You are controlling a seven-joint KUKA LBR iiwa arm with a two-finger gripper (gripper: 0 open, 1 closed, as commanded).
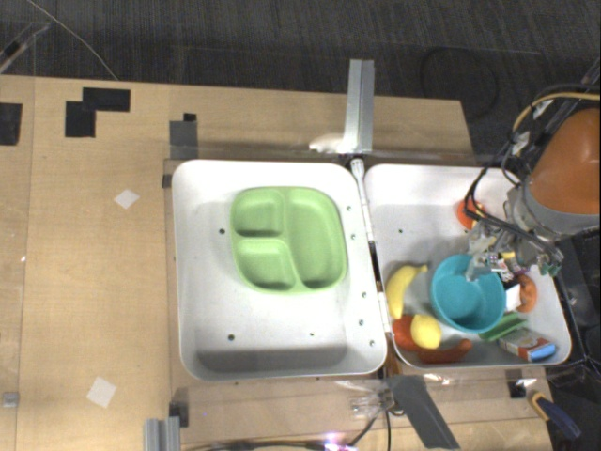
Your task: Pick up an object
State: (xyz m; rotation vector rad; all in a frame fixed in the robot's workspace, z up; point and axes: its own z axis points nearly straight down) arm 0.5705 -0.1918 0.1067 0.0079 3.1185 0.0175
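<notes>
Gripper (pixel 488 256) hangs at the teal cup's (pixel 467 297) one-o'clock rim in the right bin (pixel 413 191); finger opening cannot be told. The cup looks light, rigid and smooth, so pinching its thin wall seems best.

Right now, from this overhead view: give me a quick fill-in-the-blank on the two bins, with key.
1. The green divided tray lies in the ____ bin.
2. The gripper hangs over the rim of the ____ cup.
3. The banana lies just ____ of that cup in this view.

Missing words: left; blue; left
</notes>
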